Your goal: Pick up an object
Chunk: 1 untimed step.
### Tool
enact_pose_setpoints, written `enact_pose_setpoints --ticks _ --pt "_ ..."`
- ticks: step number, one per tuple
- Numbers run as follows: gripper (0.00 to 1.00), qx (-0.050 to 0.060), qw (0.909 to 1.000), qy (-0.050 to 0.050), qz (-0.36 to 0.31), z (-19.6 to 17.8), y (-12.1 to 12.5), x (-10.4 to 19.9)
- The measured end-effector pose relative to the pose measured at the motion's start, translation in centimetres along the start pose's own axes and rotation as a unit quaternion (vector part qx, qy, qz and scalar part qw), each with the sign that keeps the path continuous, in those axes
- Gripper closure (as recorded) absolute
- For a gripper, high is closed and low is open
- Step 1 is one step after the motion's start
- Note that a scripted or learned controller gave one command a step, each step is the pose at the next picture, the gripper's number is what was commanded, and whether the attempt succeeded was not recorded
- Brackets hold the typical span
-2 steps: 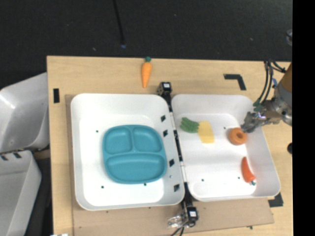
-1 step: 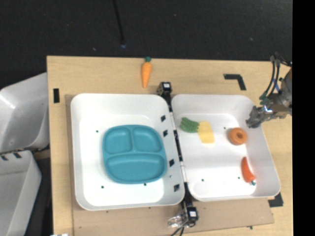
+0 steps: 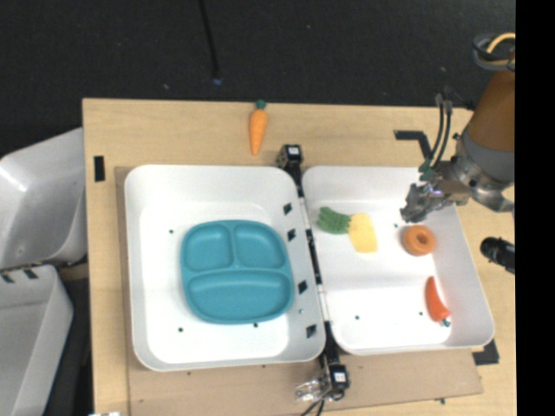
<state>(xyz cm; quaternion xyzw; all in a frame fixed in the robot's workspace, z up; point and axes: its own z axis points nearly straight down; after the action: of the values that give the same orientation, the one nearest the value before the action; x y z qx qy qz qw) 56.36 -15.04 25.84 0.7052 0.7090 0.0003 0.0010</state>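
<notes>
My gripper (image 3: pixel 421 204) hangs over the far right part of the right bin (image 3: pixel 381 336), just above and left of an orange ring (image 3: pixel 420 241). A yellow corn cob with a green leafy end (image 3: pixel 354 229) lies in the middle of that bin. A red-orange chilli (image 3: pixel 436 300) rests near the bin's right wall. Nothing shows between the fingers.
The left bin (image 3: pixel 156 336) holds a teal divided plate (image 3: pixel 236 271). A toy carrot (image 3: pixel 257 128) lies on the wooden bench beyond the bins. A small black clip (image 3: pixel 290 155) sits at the bins' far junction.
</notes>
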Motion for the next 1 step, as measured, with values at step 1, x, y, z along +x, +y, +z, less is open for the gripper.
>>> enact_pose_setpoints --ticks 1 --pt "1.0 0.001 1.0 0.001 0.0 0.55 1.02 4.09"
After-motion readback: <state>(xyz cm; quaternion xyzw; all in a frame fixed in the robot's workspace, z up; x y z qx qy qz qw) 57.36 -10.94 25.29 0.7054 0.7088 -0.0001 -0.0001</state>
